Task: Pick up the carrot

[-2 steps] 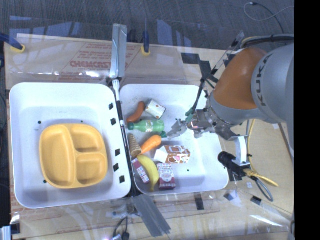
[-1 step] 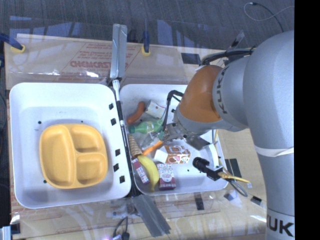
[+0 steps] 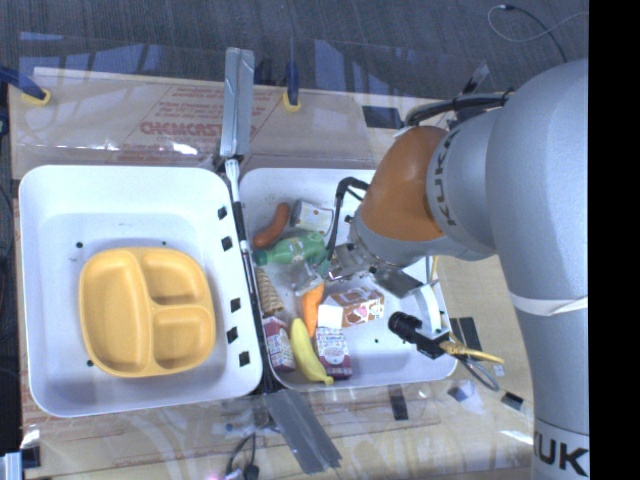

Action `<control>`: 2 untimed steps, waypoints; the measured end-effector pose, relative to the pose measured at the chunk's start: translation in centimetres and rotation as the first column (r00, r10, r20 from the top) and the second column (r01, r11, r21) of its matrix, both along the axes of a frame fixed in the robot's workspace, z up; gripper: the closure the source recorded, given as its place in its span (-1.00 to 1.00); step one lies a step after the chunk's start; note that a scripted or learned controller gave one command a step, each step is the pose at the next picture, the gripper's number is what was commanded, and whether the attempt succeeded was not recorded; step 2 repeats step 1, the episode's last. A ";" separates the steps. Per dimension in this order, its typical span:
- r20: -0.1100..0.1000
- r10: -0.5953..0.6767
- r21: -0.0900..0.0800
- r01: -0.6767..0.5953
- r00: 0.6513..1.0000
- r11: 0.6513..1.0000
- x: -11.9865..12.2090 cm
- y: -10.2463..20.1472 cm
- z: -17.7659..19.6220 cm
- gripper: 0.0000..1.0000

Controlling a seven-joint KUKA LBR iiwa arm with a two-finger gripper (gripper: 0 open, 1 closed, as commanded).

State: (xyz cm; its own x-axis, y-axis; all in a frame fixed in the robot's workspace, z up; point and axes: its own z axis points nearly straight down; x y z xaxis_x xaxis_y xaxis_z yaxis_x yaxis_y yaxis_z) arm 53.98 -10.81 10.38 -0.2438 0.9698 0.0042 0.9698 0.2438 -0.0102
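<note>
The carrot [image 3: 312, 306] is a short orange stick lying in the right bin [image 3: 400, 368], near its middle, with its tip pointing toward the front. My gripper [image 3: 338, 265] hangs low over the bin, just behind and slightly right of the carrot's thick end, under the orange wrist band. Whether it touches the carrot is hidden by the wrist. Nothing shows clearly between its jaws.
Crowding the carrot are a banana [image 3: 308, 353], a green bottle [image 3: 292, 251], a reddish sausage [image 3: 272, 226], a brown ridged piece [image 3: 268, 290] and snack packets [image 3: 356, 308]. The left bin [image 3: 40, 268] holds a yellow divided tray [image 3: 148, 308].
</note>
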 end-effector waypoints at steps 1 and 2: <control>0.008 -0.107 -0.002 0.107 0.994 0.994 2.3 2.6 15.0 1.00; 0.008 -0.107 -0.002 0.107 0.994 0.994 2.3 2.6 15.0 1.00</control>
